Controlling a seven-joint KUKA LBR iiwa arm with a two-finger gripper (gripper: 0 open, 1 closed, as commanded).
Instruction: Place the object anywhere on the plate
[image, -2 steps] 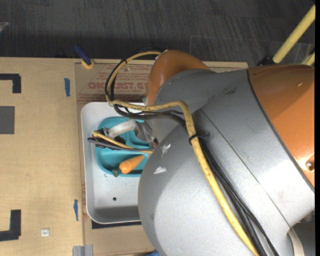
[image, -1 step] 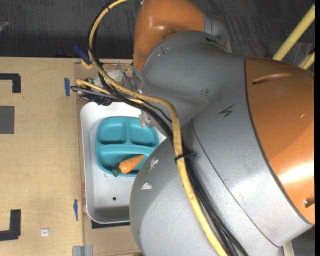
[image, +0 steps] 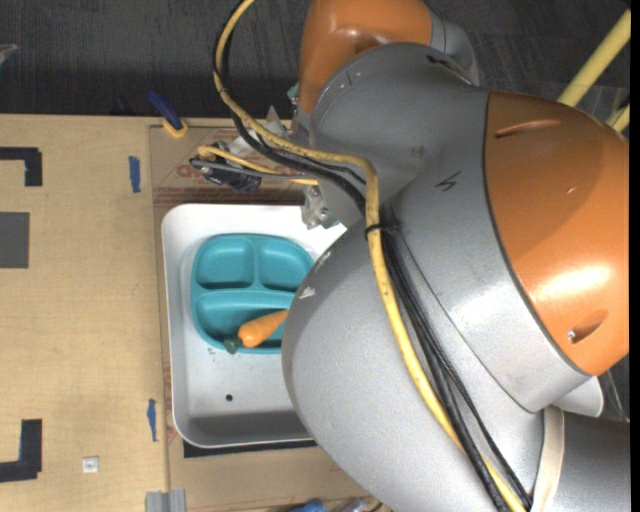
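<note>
The carrot (image: 262, 327) lies in the blue plate's (image: 235, 262) long compartment inside the white bin (image: 215, 410). The arm (image: 430, 300) hides the jaws, so I cannot tell their state. A withdrawing arm might drag the carrot off.

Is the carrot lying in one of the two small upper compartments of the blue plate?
No, the carrot lies across the large lower compartment of the blue plate, partly over its lower rim.

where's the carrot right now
The carrot lies on the teal plate, in its lower large compartment, inside the white bin, close against the grey arm on its right.
</note>
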